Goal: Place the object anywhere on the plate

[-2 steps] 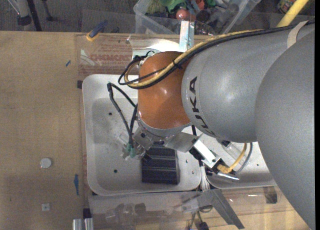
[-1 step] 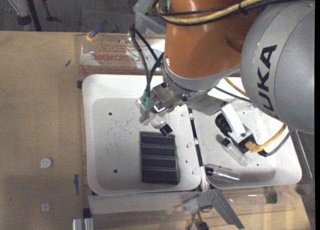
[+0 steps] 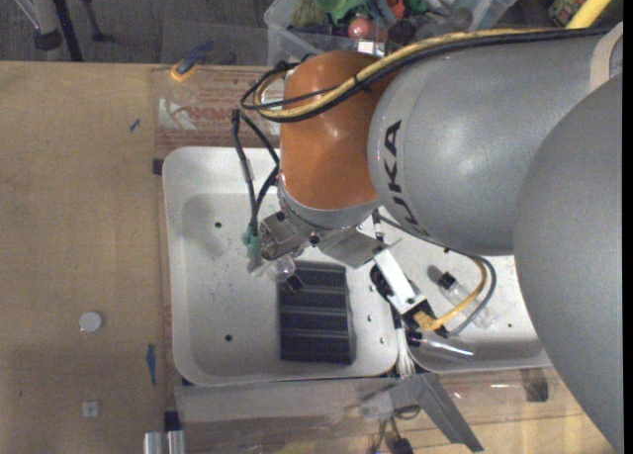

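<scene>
Wooden bench top [image 3: 79, 195] spreads across the left of the view, with a small pale disc [image 3: 90, 321] lying on it well apart from the bins. At the far edge we see a clear tub [image 3: 297, 22] heaped with colourful toys. On the bench sit the two white bins, the left bin [image 3: 198, 244] largely open to us and the right bin [image 3: 504, 343] mostly covered by the grey arm [image 3: 475, 145], which sweeps in from the right and ends in the orange band [image 3: 326, 136] above the wrist. Below that band the gripper [image 3: 275, 249] hangs over the middle of the left bin, largely hidden by the wrist's own hardware and cables, so we cannot tell whether it is released or clenched, nor whether it grasps anything. Just beside it, toward the near rim, lies a dark ribbed block [image 3: 316, 318] flat on the floor of the left bin. Its long axis runs from the far side of the bin toward the near side, close to square with the bin walls, and its ribs cross it the short way. Its far end sits right under the wrist hardware; we cannot tell whether they touch. A yellow cable [image 3: 465, 309] loops over the right bin, near a small dark piece [image 3: 445, 281].
</scene>
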Action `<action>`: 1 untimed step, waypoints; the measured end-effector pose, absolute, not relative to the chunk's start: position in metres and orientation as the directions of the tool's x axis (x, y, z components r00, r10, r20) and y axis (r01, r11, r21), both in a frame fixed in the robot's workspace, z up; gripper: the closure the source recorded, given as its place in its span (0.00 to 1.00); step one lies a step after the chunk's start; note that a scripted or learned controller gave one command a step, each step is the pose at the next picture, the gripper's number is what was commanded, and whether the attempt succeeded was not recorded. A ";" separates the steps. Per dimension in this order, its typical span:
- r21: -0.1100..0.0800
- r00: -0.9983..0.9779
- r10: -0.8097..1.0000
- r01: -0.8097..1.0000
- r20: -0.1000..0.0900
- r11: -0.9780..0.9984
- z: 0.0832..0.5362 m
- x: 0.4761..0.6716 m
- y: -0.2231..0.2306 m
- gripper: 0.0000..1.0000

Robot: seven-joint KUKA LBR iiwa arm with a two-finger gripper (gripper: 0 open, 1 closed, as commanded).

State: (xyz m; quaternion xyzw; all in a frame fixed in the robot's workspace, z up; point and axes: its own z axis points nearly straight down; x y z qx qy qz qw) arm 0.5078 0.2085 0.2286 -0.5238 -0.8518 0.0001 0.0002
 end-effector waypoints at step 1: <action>0.001 -0.451 0.893 0.893 0.000 0.451 0.238 0.509 0.209 1.00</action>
